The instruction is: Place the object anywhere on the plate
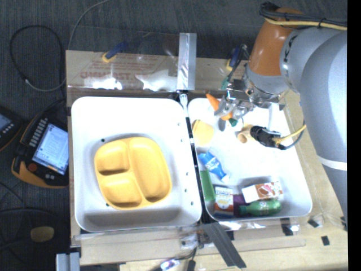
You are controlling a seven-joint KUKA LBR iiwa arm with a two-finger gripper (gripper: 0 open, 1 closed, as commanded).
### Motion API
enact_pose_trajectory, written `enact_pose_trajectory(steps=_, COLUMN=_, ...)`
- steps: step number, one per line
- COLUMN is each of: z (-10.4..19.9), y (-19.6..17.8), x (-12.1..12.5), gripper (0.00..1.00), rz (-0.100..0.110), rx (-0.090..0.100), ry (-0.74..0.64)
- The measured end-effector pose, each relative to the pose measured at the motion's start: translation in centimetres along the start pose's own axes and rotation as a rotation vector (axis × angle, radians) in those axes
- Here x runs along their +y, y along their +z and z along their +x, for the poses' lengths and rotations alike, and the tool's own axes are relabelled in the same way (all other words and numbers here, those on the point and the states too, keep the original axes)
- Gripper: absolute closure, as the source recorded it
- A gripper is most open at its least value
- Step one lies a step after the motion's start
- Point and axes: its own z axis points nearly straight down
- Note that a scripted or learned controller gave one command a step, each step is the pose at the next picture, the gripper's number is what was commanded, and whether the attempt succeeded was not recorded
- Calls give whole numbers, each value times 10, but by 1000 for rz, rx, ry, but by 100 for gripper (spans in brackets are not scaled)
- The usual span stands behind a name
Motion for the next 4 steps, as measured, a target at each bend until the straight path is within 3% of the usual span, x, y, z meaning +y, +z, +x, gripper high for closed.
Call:
enact_pose_trajectory(steps=1, z=107, y=9, x=0, gripper=100, rz=44, rx=-5, ry=-86)
enact_pose_trajectory(steps=2, z=107, y=3, x=-1, gripper=100, rz=53, rx=-10, ry=-86)
enact_pose_trajectory(steps=3, z=188, y=18, x=-42, gripper=100, rz=-4, rx=4, ry=-227)
enact_pose_trajectory(steps=4, z=181, y=37, x=-80, gripper=100, rz=-5, rx=3, ry=-391)
